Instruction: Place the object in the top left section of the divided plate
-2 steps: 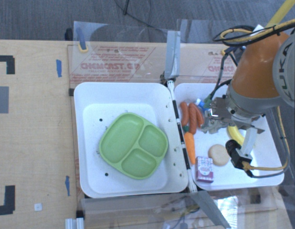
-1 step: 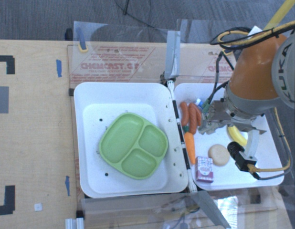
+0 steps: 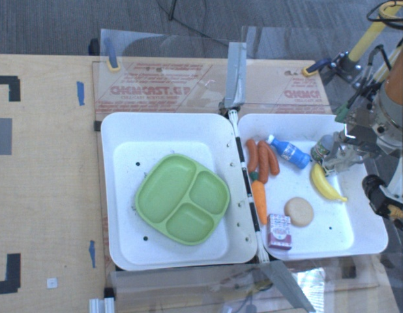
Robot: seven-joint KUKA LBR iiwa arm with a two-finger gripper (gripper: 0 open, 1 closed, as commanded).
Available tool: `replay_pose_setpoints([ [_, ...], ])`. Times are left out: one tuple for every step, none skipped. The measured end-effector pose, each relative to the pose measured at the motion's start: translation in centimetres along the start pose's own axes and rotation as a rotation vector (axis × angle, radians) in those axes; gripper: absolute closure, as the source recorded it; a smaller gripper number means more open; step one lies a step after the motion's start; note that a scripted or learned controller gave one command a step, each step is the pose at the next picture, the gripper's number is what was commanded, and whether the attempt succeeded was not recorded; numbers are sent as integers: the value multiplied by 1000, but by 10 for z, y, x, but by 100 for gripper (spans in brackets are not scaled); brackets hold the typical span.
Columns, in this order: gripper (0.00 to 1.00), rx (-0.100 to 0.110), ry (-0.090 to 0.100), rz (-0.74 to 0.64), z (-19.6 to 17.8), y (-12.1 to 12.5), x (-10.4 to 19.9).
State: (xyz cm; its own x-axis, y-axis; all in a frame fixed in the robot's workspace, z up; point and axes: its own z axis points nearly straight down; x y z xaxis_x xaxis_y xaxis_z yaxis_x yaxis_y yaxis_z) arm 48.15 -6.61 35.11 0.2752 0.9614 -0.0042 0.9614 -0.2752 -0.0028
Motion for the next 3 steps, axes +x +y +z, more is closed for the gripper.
replay_pose_setpoints([
  [100,3,1,-133,87,-16,55],
  [100,0,1,-93,33,31,16],
  [100,6,1,117,72,15,18],
])
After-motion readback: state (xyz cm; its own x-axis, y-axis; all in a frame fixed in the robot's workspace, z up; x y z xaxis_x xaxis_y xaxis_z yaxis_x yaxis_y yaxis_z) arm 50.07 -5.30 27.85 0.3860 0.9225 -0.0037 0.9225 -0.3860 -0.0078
